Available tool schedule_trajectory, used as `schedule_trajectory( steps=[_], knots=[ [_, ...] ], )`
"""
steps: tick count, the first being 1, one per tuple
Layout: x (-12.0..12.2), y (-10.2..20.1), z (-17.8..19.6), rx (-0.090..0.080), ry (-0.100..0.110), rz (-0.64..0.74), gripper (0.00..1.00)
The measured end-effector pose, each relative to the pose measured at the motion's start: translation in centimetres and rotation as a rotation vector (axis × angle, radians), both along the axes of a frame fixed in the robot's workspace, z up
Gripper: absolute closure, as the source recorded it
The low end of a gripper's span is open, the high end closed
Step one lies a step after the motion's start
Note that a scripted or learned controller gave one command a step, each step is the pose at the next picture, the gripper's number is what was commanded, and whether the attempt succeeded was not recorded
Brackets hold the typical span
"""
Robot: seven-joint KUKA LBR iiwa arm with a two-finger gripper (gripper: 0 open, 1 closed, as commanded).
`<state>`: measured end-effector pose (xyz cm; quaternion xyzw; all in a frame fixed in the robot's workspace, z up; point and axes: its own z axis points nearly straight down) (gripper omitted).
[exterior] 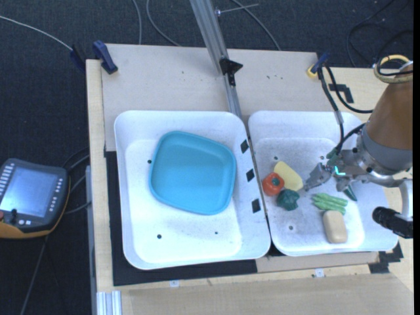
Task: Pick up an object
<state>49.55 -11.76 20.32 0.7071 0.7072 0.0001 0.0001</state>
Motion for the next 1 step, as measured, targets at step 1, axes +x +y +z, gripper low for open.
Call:
schedule_trajectory(
  steps=[1],
  knots=[
    [0.0, 0.0, -0.01, 0.0, 0.0, 0.0, 0.0]
  ],
)
